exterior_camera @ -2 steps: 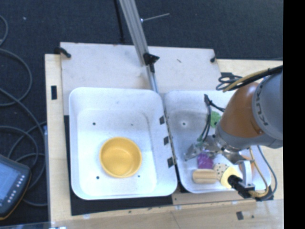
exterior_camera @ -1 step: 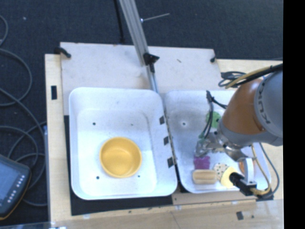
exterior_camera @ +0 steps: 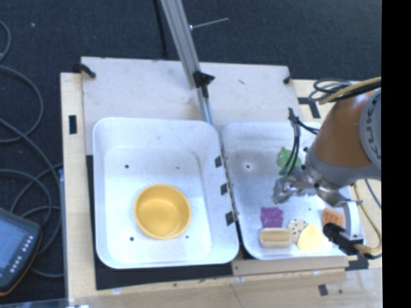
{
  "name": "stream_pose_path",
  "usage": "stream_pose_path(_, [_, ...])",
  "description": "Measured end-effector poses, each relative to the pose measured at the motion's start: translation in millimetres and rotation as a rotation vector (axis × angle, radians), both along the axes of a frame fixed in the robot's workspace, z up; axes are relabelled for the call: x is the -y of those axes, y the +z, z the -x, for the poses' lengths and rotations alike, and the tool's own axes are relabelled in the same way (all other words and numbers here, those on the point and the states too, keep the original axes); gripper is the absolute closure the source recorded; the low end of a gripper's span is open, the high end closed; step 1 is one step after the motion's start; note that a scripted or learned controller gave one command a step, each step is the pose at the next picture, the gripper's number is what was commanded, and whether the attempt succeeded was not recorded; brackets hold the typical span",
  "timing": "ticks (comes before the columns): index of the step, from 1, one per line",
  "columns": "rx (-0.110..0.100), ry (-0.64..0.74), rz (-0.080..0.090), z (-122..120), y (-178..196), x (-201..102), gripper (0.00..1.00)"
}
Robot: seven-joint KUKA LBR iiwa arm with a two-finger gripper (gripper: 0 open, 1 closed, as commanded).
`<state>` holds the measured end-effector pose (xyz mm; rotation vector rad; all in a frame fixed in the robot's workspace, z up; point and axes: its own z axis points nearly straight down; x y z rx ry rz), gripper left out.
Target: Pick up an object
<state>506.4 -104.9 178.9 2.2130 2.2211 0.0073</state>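
A bowl (exterior_camera: 162,210) sits in the left bin (exterior_camera: 109,133); several small objects (exterior_camera: 292,231) cluster along the right bin's (exterior_camera: 247,140) near edge.

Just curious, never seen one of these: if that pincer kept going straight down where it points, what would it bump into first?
Probably the bare white floor of the right bin. The pincer hangs just above the purple block, though depth is hard to judge.

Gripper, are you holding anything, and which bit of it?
Cannot be told. The gripper hangs over the right bin, beside a green thing; nothing shows between its fingers.
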Motion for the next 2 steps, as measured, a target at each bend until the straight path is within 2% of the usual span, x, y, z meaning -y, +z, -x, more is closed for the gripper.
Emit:
stream_pose_path(1, [0.001, 0.000, 0.001, -11.3, 58.2, 3.7, 1.00])
stream_pose_path(2, [-0.005, 0.001, 0.001, -12.2, 55.0, 4.7, 1.00])
